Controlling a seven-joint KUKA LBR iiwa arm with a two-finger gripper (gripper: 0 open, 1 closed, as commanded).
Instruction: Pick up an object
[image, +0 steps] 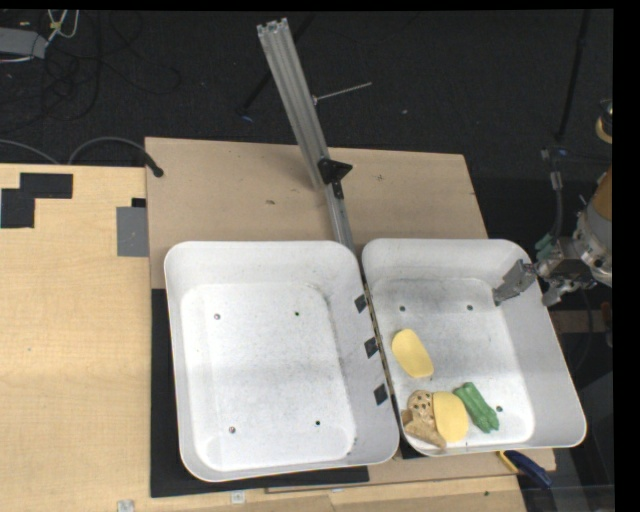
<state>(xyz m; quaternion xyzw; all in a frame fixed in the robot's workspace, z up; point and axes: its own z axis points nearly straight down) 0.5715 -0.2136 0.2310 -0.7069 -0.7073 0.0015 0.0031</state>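
2 yellow pieces (450, 416), 1 green (477, 406), 1 spotted (421, 408) (right bin (540, 350)); pincer (532, 280) empty, spread wide.

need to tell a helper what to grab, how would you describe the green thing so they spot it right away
Look in the right bin, at its near corner where a small cluster of items lies. The green thing is at the cluster's right end, slim and elongated, touching a yellow piece; it is the only green item.
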